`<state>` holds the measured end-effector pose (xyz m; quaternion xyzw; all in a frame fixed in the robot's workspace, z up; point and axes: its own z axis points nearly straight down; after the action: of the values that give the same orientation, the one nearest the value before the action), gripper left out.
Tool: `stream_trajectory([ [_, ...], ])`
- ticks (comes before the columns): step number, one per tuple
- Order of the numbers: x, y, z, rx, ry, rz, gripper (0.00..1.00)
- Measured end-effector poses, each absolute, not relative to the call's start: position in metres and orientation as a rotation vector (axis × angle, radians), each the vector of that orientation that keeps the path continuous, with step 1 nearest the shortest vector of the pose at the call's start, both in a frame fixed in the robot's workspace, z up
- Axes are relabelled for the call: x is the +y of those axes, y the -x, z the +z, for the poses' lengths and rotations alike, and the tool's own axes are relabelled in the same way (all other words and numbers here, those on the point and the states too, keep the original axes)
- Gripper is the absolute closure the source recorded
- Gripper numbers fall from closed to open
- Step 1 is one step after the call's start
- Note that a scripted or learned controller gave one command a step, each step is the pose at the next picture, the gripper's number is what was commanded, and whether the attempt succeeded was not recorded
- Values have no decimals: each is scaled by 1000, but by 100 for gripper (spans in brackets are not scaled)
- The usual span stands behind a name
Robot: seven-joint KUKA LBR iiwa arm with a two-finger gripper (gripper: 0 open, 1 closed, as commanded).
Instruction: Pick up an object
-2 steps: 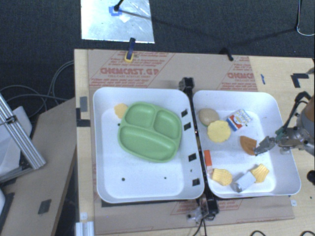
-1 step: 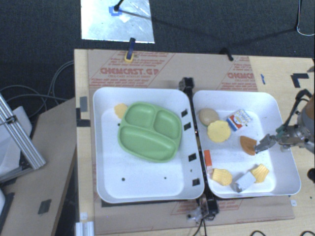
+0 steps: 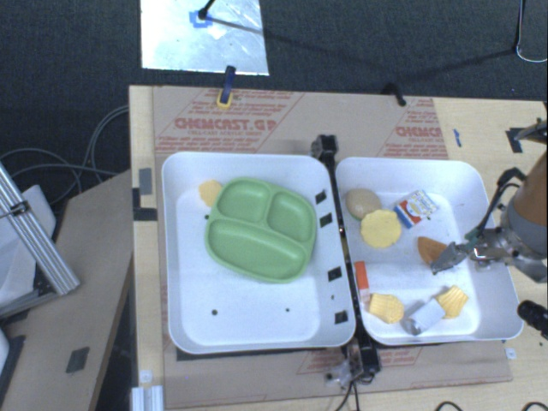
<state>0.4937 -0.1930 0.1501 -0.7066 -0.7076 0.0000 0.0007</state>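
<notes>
Right white bin (image 3: 467,178): claw (image 3: 447,259) beside an orange-brown piece (image 3: 431,248).

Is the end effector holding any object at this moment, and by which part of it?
It cannot be told: the end effector sits beside the orange-brown piece in the right bin.

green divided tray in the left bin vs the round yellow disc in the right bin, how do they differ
The green divided plastic tray is far larger than the flat round yellow disc and fills much of the left white bin; the disc takes a small spot in the right white bin. The tray is moulded into three compartments, while the disc looks plain. The tray has one small yellow piece beside it; the disc touches a beige rounded object. Both lie flat.
</notes>
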Motion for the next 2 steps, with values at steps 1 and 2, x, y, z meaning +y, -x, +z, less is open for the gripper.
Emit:
stream_trajectory([
  [1,-195,-487,90,-2220,2219,1,0],
  [2,-195,-487,84,-2222,2220,-1,0],
])
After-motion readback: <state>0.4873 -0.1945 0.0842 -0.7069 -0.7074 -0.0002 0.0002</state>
